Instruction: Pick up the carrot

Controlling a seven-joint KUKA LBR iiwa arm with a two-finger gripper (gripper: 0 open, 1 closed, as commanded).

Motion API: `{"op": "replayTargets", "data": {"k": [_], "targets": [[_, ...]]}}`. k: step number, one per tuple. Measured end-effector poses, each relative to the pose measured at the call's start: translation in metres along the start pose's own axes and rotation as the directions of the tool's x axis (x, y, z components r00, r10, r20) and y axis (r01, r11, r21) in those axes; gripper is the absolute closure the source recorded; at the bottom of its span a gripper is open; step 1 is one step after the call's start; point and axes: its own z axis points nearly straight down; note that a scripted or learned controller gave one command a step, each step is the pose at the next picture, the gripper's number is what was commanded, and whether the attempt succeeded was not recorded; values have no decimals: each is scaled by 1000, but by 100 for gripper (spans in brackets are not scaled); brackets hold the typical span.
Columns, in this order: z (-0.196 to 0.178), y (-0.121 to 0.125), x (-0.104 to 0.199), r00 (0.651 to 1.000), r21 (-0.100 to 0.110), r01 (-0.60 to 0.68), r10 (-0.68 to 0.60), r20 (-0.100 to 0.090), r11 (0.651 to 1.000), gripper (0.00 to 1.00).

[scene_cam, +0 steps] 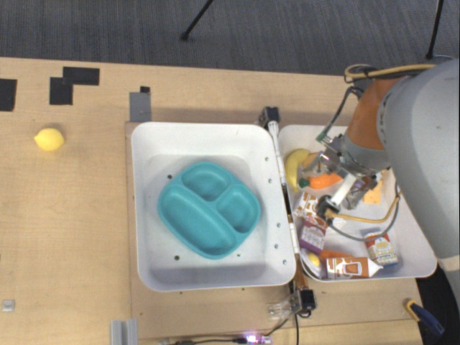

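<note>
Far left on the bench (72, 214) lay a lemon (49, 140), well apart from everything. In the left bin (144, 192) sat a teal divided plate (208, 208). In the right bin (424, 261), crowded: a yellow fruit (296, 165) near the dividing wall, the carrot (325, 181) just beside it, under the gripper (332, 187). Below lay small packets (310, 225), a brown carton (347, 267) and a little box (382, 250). Could not tell how far the tool stood open, nor whether it had hold of the carrot. Grey arm (424, 135) overhung the bin's right side.
</note>
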Motion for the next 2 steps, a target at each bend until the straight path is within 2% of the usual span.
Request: {"op": "replayTargets", "data": {"k": [1, 2], "targets": [[-12, 1, 1, 1000, -3, 7, -7, -2, 1000, 100], [-138, -18, 45, 1000, -4, 15, -15, -4, 1000, 100]]}}
